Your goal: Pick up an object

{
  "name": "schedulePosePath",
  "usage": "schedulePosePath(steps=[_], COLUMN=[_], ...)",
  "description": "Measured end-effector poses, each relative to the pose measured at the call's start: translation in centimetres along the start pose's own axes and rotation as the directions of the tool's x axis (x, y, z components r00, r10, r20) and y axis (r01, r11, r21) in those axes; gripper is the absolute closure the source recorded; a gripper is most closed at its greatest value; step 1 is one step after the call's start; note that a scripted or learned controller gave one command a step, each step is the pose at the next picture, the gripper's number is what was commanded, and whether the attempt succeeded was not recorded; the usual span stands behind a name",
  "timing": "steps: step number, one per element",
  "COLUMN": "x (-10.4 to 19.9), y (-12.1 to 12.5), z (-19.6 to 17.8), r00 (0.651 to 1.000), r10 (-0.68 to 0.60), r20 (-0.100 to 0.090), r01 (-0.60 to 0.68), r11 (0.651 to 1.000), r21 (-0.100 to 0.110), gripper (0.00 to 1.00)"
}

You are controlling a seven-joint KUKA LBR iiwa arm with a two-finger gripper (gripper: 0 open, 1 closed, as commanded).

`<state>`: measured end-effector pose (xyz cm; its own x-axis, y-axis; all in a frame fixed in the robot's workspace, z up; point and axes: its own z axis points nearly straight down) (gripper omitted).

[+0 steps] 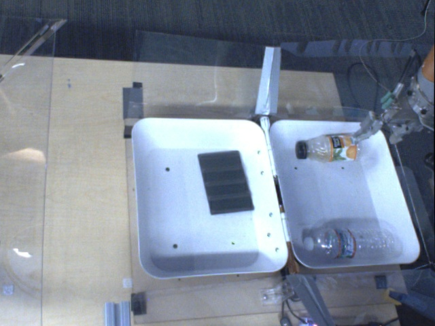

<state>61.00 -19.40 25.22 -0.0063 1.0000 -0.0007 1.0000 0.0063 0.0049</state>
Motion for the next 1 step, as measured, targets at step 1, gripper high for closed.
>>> schedulePosePath(steps=[1], x=[5.26], y=[5.01], z=[6.24], r00=[0.969], r10=[-0.248], r20=[0.0], r01=[0.248], r11=[0.969], r21=[-0.001], gripper=[0.0])
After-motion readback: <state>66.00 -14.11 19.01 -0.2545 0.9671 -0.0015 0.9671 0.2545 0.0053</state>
